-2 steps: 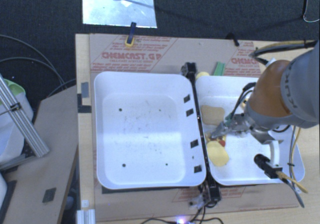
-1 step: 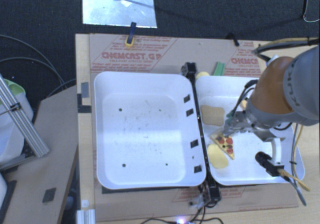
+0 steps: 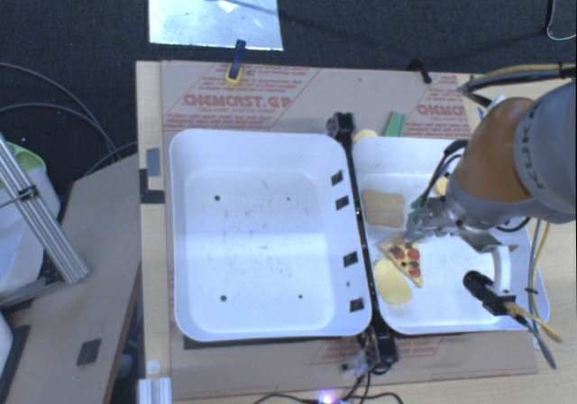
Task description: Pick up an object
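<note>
Right beside pincer [image 3: 414, 233], pizza slice [image 3: 405, 259]

Left bin [image 3: 261, 240]: floor open throughout. Right bin [image 3: 451, 303]: bread [image 3: 383, 207], pizza [image 3: 405, 260], yellow disc [image 3: 391, 283] along left edge; arm [image 3: 514, 159] overhangs middle.

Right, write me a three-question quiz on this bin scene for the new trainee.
1. True or false: the pizza slice lies in the left bin.
2. Which thing lies outside both bins? A) tan square B) pale yellow disc C) green block
3. Fill in: the gripper hovers over the ___ bin.

Key: 1 false, it lies in the right bin. 2 C. 3 right.
</note>
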Tool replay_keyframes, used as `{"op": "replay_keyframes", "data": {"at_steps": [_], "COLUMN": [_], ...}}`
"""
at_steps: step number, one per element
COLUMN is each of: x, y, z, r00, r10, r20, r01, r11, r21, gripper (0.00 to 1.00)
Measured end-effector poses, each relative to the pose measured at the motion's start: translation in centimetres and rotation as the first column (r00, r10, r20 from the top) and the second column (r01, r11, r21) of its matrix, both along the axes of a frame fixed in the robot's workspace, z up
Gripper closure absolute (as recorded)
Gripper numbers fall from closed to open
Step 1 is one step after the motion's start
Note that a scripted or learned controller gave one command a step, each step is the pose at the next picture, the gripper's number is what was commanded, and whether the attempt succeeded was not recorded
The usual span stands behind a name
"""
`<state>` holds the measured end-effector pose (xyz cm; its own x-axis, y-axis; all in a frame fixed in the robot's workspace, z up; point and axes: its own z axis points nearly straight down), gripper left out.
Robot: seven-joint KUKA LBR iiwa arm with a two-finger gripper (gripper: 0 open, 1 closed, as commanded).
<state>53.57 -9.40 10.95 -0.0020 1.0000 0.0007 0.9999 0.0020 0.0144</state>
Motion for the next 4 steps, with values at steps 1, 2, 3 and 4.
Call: {"op": "replay_keyframes", "data": {"at_steps": [1,2,3,4], "x": [0.0,-1.1,-1.1,4.8], "y": [0.0,0.8,0.7,9.1], "z": [0.0,-2.5,-1.4,8.1], "r00": [1.0,1.0,1.0,1.0], "r10": [0.0,-0.002,-0.002,0.011], "r20": [0.0,-0.013,-0.011,-0.001], "r01": [0.0,0.002,0.002,-0.011], "r11": [1.0,1.0,1.0,1.0], "r21": [0.0,0.0,0.0,0.001], "gripper": [0.0,0.0,1.0,1.0]}}
